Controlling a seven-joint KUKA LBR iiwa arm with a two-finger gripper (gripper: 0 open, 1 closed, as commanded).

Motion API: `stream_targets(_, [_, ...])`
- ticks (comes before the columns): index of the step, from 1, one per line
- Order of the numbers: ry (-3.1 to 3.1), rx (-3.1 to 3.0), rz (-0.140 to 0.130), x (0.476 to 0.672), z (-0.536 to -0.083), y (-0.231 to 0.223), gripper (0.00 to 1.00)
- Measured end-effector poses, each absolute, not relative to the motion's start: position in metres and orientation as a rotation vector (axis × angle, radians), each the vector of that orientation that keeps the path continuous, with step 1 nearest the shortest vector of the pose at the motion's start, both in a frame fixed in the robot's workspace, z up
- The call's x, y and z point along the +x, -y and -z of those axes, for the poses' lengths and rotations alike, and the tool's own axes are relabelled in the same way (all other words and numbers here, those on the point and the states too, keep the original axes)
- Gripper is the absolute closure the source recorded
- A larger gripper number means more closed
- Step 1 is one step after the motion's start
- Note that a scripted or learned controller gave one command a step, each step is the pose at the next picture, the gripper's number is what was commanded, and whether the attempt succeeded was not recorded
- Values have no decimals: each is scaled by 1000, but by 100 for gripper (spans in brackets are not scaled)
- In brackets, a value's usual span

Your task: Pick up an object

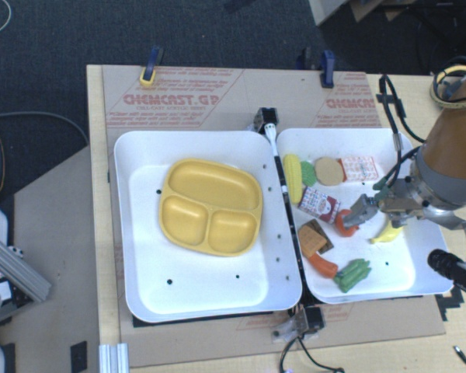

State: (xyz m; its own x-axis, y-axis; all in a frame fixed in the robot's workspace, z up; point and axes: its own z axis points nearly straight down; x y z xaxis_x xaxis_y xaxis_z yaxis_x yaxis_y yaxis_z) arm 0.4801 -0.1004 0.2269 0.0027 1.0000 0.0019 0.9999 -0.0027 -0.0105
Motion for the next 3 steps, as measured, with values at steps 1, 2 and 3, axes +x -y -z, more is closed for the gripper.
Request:
stream_targets(1, [2221,-2221,0,482,-231,100,0])
stream_targets(2, [2215,-2216,-7,484,-168,98,0])
stream_targets(3, [2214,-2218,-6,478,-123,101,0])
